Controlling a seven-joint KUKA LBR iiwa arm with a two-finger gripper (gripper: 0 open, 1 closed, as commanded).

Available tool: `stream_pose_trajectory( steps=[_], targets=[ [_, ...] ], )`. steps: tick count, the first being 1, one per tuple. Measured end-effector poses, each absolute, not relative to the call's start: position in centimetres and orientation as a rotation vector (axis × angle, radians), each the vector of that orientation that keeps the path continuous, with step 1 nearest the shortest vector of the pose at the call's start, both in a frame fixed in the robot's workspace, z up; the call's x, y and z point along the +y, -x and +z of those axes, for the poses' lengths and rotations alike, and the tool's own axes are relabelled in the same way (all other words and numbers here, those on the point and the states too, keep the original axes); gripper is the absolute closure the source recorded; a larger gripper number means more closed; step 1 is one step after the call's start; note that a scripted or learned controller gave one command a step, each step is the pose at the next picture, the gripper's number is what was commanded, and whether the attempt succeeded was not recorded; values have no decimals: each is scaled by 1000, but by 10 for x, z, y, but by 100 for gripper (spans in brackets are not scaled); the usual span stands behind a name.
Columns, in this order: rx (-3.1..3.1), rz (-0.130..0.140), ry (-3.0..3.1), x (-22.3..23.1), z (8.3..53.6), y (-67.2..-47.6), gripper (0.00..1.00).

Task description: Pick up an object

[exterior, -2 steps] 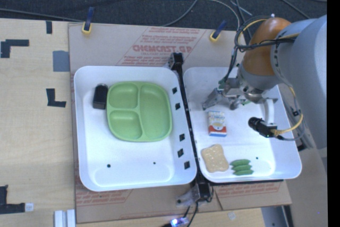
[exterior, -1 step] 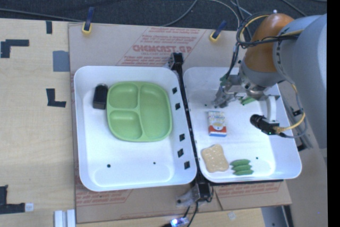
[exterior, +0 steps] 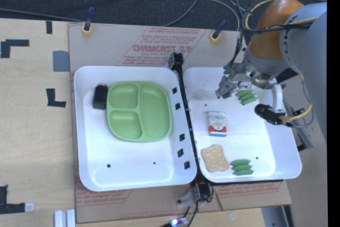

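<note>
A: From the overhead camera, where's the target?

B: Pea pod (exterior: 246,97), right bin's (exterior: 284,167) one o'clock, just beside my pincer (exterior: 227,86). Whether that's gaping, I can't tell.

A: I'd descend squarely over it, avoiding the wall.

My bins (exterior: 85,130) look like smooth, slightly glossy white plastic. The green tray (exterior: 139,111) seems matt plastic; beneath lies printed brown cardboard (exterior: 154,48).

2 bins (exterior: 85,167), 2 pea pods (exterior: 241,166), 1 tray (exterior: 140,111).
</note>
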State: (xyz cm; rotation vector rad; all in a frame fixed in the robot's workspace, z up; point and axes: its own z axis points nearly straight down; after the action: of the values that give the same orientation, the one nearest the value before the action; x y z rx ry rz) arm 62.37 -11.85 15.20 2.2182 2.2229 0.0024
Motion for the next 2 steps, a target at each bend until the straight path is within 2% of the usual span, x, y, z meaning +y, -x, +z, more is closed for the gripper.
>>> stream_pose_trajectory(
  steps=[2],
  targets=[
    [2221,3,-2218,-123,241,-620,100]
  ],
)
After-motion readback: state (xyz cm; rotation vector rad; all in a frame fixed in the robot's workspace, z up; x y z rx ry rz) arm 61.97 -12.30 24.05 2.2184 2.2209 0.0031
